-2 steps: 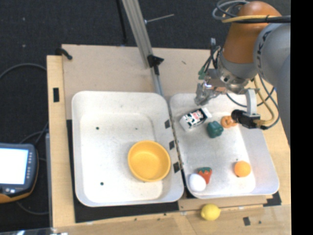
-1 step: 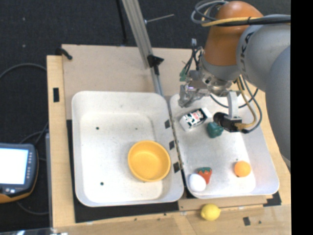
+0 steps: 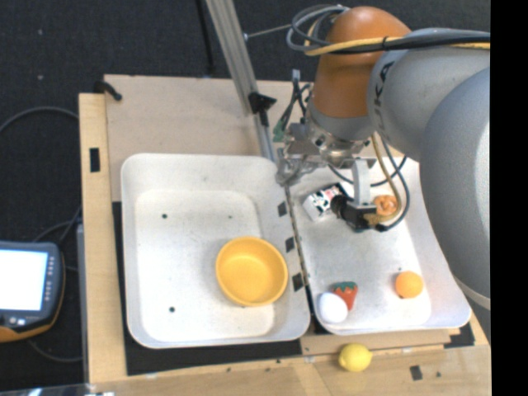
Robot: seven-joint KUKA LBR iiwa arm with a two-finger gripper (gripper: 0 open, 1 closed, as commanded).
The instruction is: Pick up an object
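arm (image 3: 363, 64): grey shell, glossy orange band, over the far end of the right bin (image 3: 441, 308)
tool (image 3: 290, 170): metal, at the divide between the bins; open or closed can't be told
box (image 3: 322, 203): small, white with black print, tilted, just beside the tool in the right bin
ball (image 3: 407, 285): orange, round, near end of the right bin
egg (image 3: 333, 308): white, smooth, touching a red strawberry (image 3: 350, 294)
bowl (image 3: 252, 271): yellow, round, smooth, in the left bin (image 3: 136, 221)
lemon (image 3: 355, 357): yellow, on the counter (image 3: 165, 114), just outside the right bin

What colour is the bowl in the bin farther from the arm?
Plain yellow. The bowl shows clearly in the camera view, looking down on the bins.
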